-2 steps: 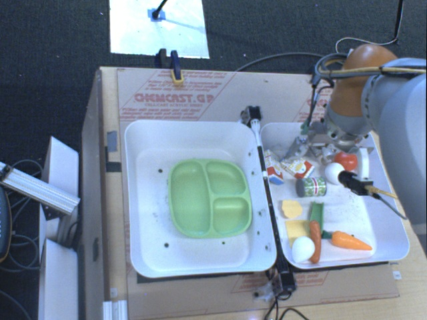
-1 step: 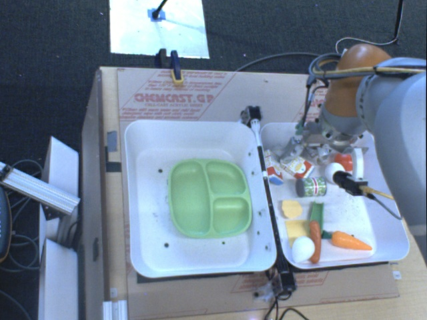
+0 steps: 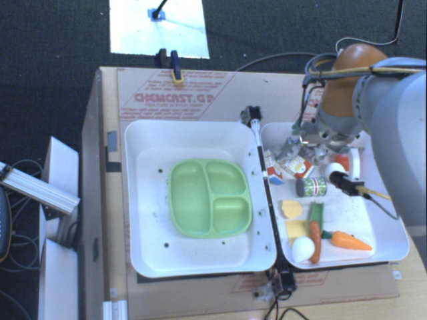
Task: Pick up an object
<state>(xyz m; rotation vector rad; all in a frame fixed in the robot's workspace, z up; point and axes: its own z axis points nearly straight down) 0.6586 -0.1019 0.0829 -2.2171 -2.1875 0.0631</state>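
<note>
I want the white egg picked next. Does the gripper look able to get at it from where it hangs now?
Probably yes. The egg lies uncovered at the near edge of the right bin, with a carrot touching its right side. The gripper hangs over the bin's far end, above the packets.

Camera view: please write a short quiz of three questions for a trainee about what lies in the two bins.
1. True or false: the green tray lies in the left bin.
2. Which lies nearest the front rim of the right bin? A) white egg B) green can C) gripper
3. Fill in: the orange carrot lies to the ___ of the egg.

Key: 1 true; 2 A; 3 right.
</note>
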